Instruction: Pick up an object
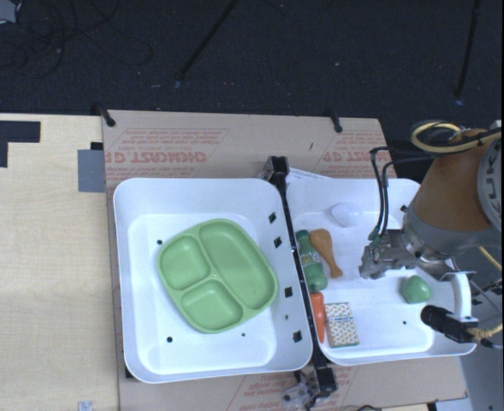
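In the right bin, along its left wall, lie a green bottle-shaped item, a brown drumstick-shaped piece, an orange carrot-like piece and a small patterned box. A pale white object rests near the bin's back. A green rounded lump sits at the right. My gripper hangs low over the bin's middle, between the drumstick piece and the green lump, touching neither as far as I can see.
The left bin holds a green plate with three compartments. A black divider runs between the bins. The arm's grey and orange wrist covers the right bin's far right corner. Cardboard lies under both bins.
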Tool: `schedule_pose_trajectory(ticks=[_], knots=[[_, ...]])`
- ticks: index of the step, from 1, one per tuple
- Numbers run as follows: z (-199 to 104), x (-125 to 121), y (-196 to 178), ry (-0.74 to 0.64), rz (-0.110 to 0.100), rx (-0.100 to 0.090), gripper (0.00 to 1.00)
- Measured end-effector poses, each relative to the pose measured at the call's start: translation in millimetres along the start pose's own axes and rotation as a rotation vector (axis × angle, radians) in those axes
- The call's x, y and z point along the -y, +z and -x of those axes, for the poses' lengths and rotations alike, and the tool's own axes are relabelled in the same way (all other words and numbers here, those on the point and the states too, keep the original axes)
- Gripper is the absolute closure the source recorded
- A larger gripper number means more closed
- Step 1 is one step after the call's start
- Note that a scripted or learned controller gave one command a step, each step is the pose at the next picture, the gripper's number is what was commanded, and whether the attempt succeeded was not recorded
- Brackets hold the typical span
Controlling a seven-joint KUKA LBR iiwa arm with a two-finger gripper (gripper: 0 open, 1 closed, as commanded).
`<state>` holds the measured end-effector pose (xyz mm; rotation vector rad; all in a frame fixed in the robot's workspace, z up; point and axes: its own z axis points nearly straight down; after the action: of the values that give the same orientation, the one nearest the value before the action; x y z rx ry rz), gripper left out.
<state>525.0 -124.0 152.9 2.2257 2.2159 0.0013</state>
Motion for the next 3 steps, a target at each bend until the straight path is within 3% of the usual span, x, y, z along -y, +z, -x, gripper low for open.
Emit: schedule_pose_trajectory(ticks=[1,2,3], knots=[[1,-1,-51,-0.005,0.000,0.000,1.00],[-52,-5,-49,-0.009,-0.005,-0.003,1.00],[-104,12,-56,-0.008,-0.006,-0.003,1.00]])
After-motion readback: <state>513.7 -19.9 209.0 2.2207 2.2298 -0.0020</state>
